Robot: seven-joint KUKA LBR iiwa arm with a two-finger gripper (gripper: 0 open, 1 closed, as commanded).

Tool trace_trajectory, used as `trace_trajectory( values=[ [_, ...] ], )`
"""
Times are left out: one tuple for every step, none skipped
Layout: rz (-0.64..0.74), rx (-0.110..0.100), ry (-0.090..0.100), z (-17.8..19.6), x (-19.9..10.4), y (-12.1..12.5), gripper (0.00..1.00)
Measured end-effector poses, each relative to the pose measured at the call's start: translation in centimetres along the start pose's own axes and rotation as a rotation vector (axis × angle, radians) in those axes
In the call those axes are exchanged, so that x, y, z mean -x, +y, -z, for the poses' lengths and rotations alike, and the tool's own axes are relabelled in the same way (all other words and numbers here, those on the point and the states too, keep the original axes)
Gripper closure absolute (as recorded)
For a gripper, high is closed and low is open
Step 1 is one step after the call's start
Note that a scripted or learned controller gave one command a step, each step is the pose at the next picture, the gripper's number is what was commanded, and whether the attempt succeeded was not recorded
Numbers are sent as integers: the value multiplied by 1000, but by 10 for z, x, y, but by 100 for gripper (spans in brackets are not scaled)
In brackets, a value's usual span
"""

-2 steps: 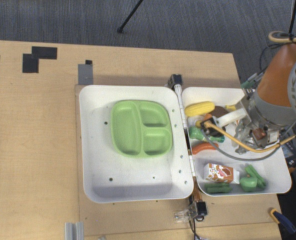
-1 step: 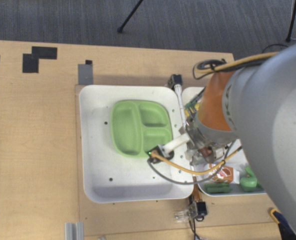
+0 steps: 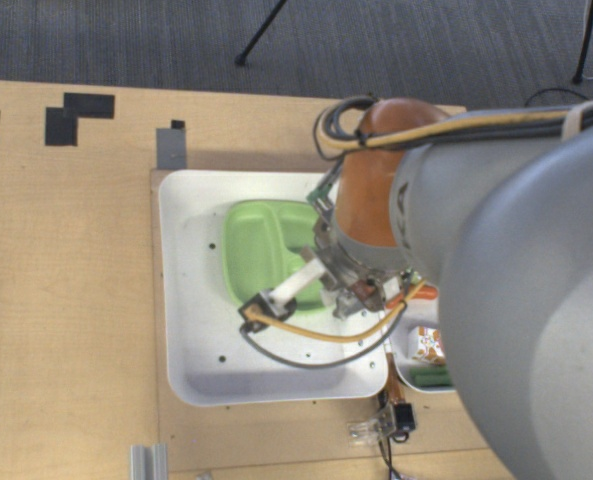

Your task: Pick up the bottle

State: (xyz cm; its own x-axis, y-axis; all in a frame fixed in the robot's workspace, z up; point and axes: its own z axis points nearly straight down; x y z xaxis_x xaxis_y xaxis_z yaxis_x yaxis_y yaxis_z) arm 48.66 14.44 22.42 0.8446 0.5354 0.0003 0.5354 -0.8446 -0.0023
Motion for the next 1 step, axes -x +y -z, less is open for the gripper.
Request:
trace_trajectory(
  values=[
    [71,0,-2,-40,-27,-43,100]
  ],
)
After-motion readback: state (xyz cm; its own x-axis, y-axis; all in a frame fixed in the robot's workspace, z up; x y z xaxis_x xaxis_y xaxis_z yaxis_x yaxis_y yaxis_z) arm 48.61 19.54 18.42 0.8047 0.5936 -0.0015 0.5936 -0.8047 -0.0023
